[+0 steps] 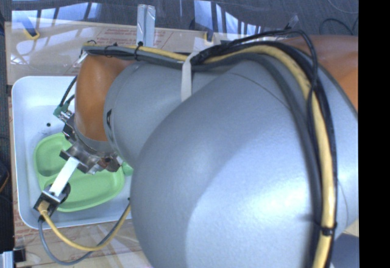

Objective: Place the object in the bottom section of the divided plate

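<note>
Divided plate (97, 192): green, lying in the white bin (29, 108), in its near half, close to the left wall and the near edge. Gripper (91, 162) hangs over the plate's middle, just right of the smaller left-hand compartment. Open or closed, you cannot tell, since the wrist covers it from above. The same cover hides the object, so you cannot read here whether it is carried. The grey arm (244, 169) masks the bin's right side. Judgement: the step in hand is the placing. The wide compartment along the bin's near edge looks to be the bottom section. Bring the gripper toward that edge until it is clear of the divider, lower close to the plate floor, and release only there. Then lift straight up so nothing drags over the rim.
</note>
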`<action>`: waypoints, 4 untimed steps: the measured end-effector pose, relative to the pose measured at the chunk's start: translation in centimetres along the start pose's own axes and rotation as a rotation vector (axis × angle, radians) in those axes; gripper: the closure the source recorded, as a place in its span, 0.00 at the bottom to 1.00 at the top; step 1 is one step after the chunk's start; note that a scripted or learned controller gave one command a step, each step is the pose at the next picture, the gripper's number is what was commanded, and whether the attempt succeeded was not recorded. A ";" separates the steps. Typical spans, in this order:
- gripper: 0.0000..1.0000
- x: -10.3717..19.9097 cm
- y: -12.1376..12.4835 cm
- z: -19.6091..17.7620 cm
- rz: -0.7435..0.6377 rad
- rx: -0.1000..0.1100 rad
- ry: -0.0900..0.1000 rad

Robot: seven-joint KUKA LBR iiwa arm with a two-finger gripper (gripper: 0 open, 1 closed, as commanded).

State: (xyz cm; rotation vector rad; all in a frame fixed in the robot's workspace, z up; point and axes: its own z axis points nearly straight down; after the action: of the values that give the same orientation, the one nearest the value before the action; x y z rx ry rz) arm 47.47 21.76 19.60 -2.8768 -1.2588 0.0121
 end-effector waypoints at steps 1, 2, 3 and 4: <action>1.00 3.5 3.5 -4.3 -0.134 -0.001 0.003; 1.00 -4.6 4.3 7.2 -0.302 0.001 0.000; 1.00 1.2 4.1 -6.5 -0.336 -0.003 0.004; 1.00 -4.8 4.9 -5.5 -0.367 -0.002 0.001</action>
State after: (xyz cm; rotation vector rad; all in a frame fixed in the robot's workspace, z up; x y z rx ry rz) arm 47.86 14.86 25.08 -2.5985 -1.7626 0.0087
